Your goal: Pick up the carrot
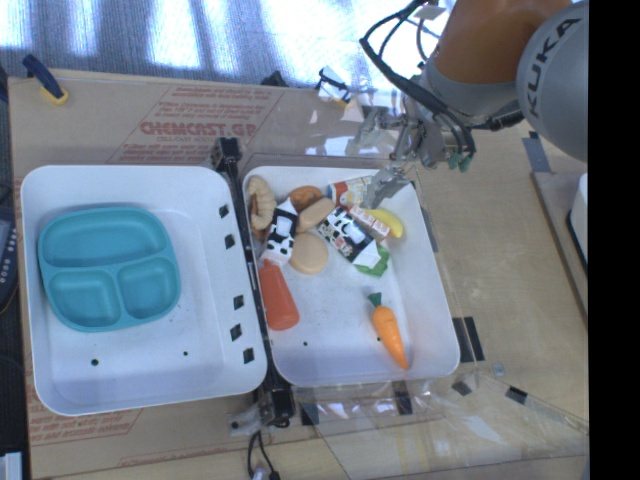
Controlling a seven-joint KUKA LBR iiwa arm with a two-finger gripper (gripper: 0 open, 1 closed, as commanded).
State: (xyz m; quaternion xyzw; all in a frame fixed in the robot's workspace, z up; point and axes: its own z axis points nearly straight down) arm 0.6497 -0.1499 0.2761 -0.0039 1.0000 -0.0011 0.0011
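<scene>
The carrot [391, 335] is orange with a green top and lies in the right bin [330, 358] near its front right corner, its tip pointing toward the front edge. My gripper [383, 186] hangs over the back right part of that bin, above the banana and a cow-patterned carton. It is well behind the carrot and not touching it. Nothing shows in its grasp.
The right bin also holds a yellow banana [390, 222], a cow-patterned carton [350, 234], a smaller cow-patterned box [283, 234], several round bread pieces [309, 254] and an orange-red bottle [278, 295]. A teal divided plate [106, 268] sits in the left bin [150, 378].
</scene>
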